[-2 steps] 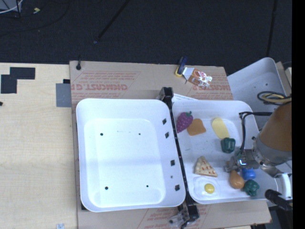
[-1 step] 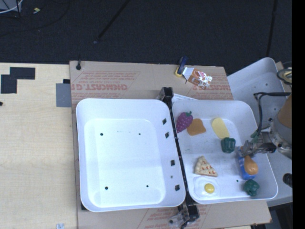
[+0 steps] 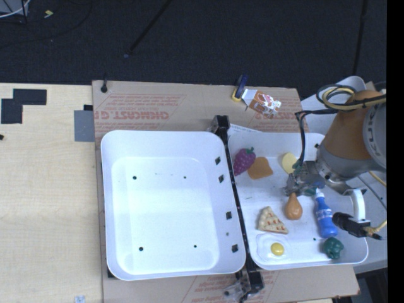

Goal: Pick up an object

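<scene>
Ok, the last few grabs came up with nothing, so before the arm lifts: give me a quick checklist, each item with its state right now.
1. Gripper low inside the right bin: ok.
2. Drumstick directly below the gripper: ok.
3. Drumstick seen between the fingers: cannot tell.
4. Blue bottle clear of the gripper: not ok, it lies close beside.
5. Yellow piece clear: cannot tell, partly hidden behind the wrist.

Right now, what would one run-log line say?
gripper: low in right bin | directly above: drumstick | nearby: blue bottle | held: unclear
</scene>
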You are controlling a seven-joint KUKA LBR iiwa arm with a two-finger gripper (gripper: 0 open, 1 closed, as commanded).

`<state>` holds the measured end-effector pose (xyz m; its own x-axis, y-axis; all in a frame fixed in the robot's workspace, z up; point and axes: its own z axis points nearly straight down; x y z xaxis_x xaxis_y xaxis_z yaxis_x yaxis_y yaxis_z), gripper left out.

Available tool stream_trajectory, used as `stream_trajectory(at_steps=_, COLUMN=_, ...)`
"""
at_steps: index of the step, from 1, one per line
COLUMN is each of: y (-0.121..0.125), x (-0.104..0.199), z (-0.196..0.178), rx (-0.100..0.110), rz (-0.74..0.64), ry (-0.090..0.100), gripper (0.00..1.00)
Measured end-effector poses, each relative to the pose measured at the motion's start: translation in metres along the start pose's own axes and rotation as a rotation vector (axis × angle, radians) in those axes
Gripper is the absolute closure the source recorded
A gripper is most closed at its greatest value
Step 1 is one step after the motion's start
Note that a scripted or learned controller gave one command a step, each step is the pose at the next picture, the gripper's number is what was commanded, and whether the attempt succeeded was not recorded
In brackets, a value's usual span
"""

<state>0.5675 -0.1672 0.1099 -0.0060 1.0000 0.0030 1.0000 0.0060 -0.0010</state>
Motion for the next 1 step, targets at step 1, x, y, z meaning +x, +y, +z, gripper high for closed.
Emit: stream_trajectory(at_steps=1, y=-0.0029, x=-0.0030, z=-0.0021, rx=0.002, rz=0.006, ry=-0.002, gripper=0.00)
